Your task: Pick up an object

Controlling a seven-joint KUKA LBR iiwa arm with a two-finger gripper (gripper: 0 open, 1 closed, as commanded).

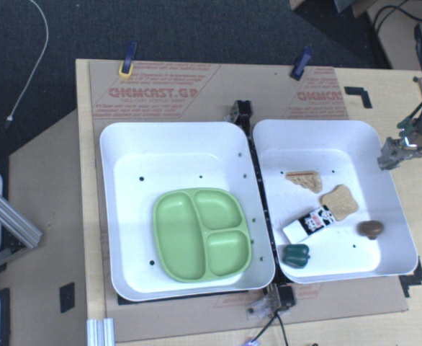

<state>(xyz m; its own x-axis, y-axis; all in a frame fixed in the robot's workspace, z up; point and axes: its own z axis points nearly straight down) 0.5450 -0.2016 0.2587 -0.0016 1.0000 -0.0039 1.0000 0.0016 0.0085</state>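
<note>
The right bin holds several small objects. A tan wedge lies near its middle, with a tan bread slice just below and to the right. A white and black carton lies beside the slice. A green pepper sits at the bin's near left corner, and a brown rounded piece lies toward the right wall. My gripper hangs over the bin's right rim, up and to the right of all the objects and touching none of them.
The left bin holds a green divided plate. A black clamp sits at the far end of the seam between the bins. Blue clips pin the cardboard base at the back. Cables run along the right edge.
</note>
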